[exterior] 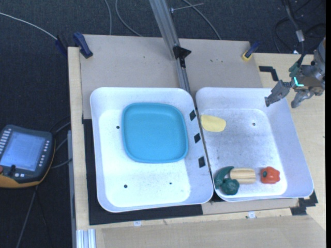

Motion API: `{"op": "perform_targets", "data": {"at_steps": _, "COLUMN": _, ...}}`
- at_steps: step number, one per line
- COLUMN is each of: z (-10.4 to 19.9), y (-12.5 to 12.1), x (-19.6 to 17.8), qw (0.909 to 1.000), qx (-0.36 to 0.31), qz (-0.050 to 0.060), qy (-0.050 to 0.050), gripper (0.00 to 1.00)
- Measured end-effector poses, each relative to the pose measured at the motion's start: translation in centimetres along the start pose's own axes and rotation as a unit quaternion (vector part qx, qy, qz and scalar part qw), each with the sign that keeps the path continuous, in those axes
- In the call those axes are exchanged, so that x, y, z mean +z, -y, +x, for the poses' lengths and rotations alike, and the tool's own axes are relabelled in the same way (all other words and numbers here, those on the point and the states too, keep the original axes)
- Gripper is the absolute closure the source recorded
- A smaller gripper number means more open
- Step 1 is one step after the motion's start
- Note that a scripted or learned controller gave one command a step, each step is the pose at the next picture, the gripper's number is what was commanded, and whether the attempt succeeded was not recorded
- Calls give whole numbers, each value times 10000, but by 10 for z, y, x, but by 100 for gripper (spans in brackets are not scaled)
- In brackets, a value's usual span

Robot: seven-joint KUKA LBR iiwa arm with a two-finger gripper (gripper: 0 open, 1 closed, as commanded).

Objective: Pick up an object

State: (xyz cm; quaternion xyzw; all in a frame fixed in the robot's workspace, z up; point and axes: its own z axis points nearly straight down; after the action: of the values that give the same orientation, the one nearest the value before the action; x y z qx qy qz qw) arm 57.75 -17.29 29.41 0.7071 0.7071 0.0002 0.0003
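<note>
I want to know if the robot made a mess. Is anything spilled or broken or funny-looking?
Nothing looks spilled or broken. The square blue plastic plate lies flat in the left white bin. The yellow piece, green toy vegetable, tan roll and red toy pepper lie in the right white bin.

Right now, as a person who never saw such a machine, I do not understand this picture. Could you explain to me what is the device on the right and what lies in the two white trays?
One camera above the bench looks down at a slant. At the right edge is the end of a grey robot arm; its two-finger claw hangs open above the right shallow white bin's upper right corner and holds nothing. That bin contains a soft yellow piece near its left wall and, along its near edge, a dark green toy vegetable, a tan stick-shaped piece and a red toy pepper. The left white bin holds a square turquoise plastic plate.
</note>
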Motion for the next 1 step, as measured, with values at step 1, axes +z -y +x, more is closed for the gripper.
{"op": "perform_targets", "data": {"at_steps": 1, "z": 0, "y": 0, "x": 0, "qw": 10000, "qx": 0, "qz": 0, "qy": 0, "gripper": 0}}
